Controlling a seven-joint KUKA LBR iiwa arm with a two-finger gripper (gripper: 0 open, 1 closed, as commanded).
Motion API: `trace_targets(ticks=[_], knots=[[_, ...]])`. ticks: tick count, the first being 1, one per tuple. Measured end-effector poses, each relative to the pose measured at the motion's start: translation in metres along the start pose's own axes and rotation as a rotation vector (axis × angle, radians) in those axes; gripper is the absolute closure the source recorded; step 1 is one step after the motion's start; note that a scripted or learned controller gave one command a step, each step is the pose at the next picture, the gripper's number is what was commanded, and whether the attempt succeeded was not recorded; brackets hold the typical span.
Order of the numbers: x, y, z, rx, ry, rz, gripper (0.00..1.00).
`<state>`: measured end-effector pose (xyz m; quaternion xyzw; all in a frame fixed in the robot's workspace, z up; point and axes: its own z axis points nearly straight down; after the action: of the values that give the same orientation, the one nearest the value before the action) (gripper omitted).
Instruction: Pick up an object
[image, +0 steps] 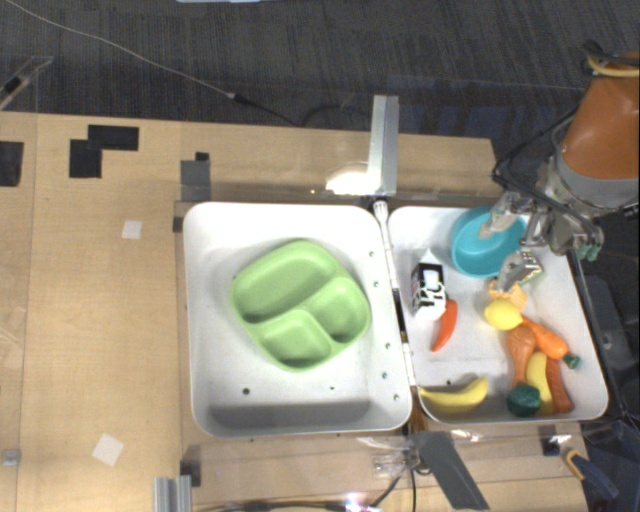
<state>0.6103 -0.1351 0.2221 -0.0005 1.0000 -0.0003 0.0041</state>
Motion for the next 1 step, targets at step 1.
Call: trace_targets(ticks=[1], knots=[[0.0285, 0.0195, 0.0943, -0.002, 0.007, -0.027, 0.00]])
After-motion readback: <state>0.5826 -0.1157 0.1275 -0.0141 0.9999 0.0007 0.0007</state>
